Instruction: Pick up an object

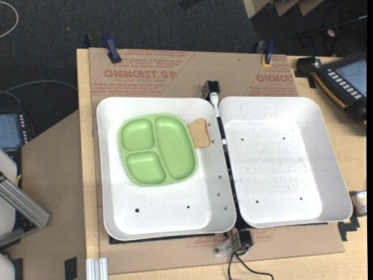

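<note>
Green divided plate [157,150] lies in the left bin [116,209]. A tan bread slice [200,133] touches its right edge

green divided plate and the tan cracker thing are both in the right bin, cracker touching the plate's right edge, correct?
Wrong bin. The camera view shows the green divided plate and the tan cracker in the left bin, not the right bin. The cracker does sit against the plate's right edge.

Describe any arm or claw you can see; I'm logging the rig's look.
A small grey, rounded piece pokes in at the right edge beside the right bin. Whether it belongs to the arm, I cannot tell. No cables or markings are legible on it.
</note>
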